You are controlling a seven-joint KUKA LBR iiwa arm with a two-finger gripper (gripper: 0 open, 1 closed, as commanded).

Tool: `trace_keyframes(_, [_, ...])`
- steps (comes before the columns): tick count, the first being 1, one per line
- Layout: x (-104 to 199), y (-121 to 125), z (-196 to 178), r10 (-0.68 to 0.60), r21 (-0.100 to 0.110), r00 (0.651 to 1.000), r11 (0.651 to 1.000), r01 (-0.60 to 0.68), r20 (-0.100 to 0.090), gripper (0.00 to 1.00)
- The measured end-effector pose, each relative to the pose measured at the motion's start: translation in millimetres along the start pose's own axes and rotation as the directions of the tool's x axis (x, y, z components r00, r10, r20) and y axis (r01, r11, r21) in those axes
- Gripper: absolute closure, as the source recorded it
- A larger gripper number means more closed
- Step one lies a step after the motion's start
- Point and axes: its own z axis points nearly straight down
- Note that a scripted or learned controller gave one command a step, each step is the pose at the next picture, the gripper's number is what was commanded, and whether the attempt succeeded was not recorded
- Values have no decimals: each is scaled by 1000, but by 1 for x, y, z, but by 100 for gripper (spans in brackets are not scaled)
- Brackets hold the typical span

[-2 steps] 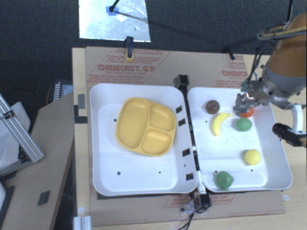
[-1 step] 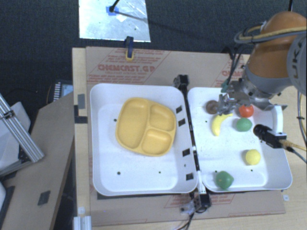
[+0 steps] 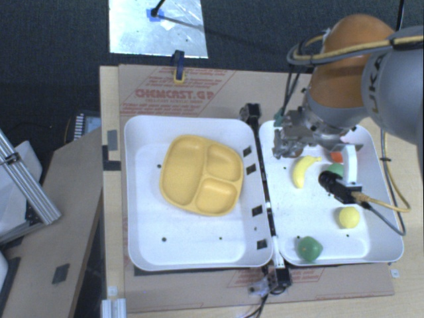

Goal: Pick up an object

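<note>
Just one fixed cam up high, looking down at a slant over both white bins, arm entering from the right.

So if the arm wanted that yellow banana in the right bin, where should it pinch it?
Probably across the middle of the banana, coming straight down from above. It lies flat on the bin floor, curved, running from upper right to lower left, so the fingers would best close across its narrow width. The gripper hangs just beside its upper end.
</note>
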Motion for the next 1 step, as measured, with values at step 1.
trace_keyframes(1, [54,-10,-1,0,1,1000,1000,0,0,100])
